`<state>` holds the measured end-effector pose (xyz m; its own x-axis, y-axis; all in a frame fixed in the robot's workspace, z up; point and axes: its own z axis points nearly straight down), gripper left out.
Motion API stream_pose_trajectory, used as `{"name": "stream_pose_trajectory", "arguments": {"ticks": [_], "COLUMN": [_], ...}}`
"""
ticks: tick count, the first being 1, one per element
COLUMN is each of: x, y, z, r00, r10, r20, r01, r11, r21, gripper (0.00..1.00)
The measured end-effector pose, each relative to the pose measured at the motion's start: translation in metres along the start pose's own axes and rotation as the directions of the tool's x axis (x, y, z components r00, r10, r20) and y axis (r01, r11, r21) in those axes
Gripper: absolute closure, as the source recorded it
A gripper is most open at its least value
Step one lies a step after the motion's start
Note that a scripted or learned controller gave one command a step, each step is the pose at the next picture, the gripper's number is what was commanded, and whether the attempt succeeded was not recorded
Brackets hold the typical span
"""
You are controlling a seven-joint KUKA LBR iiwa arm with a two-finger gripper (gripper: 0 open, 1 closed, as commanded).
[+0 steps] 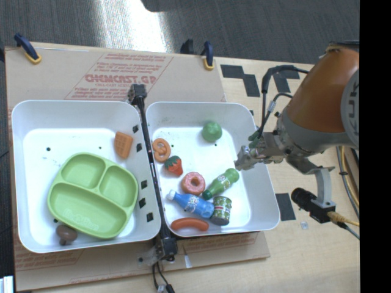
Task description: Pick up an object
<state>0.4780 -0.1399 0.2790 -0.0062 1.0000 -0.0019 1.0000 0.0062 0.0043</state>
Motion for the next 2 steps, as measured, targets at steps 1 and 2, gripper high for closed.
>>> {"name": "stream_pose_trajectory", "arguments": {"ticks": [1, 2], "x": [-0.027, -0.025], "y": [-0.002, -0.001], "z": [0.062, 0.047], "r00": [1.000, 1.000], "r10": [0.000, 0.000], "r20": [-0.002, -0.002], "r01": [0.000, 0.000], "r11": [1.000, 1.000], "r21": [0.007, 0.003], "gripper": [1.00, 1.00]}}
